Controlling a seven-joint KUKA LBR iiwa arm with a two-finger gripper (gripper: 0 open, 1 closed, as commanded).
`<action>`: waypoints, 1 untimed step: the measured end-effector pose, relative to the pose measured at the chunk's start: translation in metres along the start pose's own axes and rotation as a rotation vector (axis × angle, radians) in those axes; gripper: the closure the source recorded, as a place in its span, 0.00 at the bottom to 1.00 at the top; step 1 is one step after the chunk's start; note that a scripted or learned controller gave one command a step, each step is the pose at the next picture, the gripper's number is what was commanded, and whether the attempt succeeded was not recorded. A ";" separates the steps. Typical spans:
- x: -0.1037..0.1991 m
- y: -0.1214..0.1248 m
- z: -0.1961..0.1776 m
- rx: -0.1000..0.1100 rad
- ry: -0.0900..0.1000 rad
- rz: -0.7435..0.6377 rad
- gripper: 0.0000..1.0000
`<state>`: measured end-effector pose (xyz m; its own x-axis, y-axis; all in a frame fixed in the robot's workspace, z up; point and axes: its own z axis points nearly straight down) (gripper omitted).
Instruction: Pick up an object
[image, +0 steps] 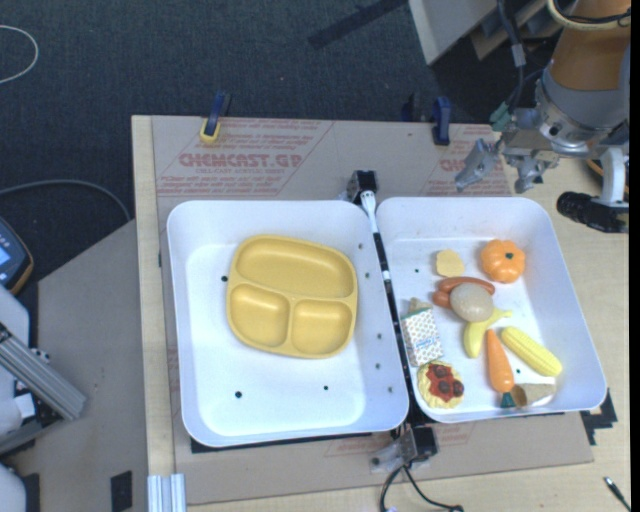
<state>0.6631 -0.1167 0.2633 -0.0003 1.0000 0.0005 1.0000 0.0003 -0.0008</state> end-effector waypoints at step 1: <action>0.003 -0.006 0.059 0.002 0.000 0.000 0.00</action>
